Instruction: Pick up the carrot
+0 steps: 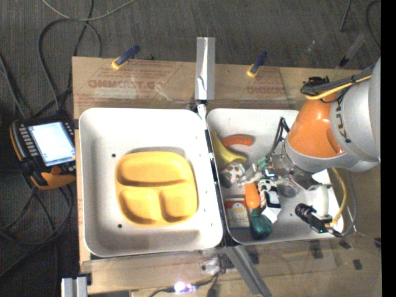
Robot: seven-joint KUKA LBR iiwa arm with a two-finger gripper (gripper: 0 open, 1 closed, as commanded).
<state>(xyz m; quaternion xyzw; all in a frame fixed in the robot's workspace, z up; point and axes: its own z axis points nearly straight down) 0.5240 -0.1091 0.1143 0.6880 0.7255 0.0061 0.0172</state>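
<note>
Down in the right bin (337,224), the pincer (255,193) sits low over a cluster of toys, with the carrot (252,198) directly at its tip. Its fingers appear to straddle the orange body, though the grey wrist hardware crowds the spot and I cannot tell how far apart they stand or whether they truly grip it. The carrot lies near the bin's left wall, its dark green top (260,226) pointing toward the near edge. Just left of it is a small printed box (236,214). Farther back lie a yellow banana (226,153) and an orange sausage-shaped piece (237,141). On the same desk, the left bin (93,184) holds a yellow divided tray (158,185).
</note>
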